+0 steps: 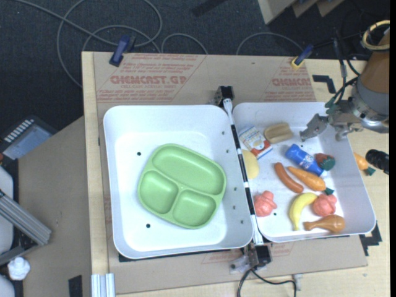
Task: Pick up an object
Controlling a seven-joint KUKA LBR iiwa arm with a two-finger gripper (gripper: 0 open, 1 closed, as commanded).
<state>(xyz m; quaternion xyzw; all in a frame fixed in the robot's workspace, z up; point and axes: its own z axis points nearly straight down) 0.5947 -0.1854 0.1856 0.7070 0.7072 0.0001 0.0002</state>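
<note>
1. Tabletop (154, 79): brown board with red print, two shallow white bins side by side on it.
2. Left bin (117, 166): holds a green divided tray (180, 185) with three compartments, lying about mid-bin, turned at an angle to the bin walls.
3. Right bin (352, 178): holds a scatter of toy foods.
4. Along its far edge: a tan bread piece (278, 132), and just beside it toward the left wall a small red-and-white carton (255, 141).
5. Against the left wall, mid-way: a pale yellow piece (249, 164). Nearer the front, a pink ice-cream-like toy (265, 203).
6. Centre of bin: blue can (301, 156) lying on its side; a sausage (284, 175) and a carrot (306, 178) lie beside each other just in front of it. A small red-and-green item (325, 162) sits just right of the can.
7. Near front right corner: banana (301, 207), red strawberry-like fruit (324, 204), and a brown drumstick (326, 223) close to the front edge.
8. Arm enters over the far right corner of the right bin. Gripper (328, 127) sits above the bin's far right area, jaws spread apart with nothing between them, apart from the toys.
9. An orange item (361, 162) lies outside the right bin's right wall.
</note>
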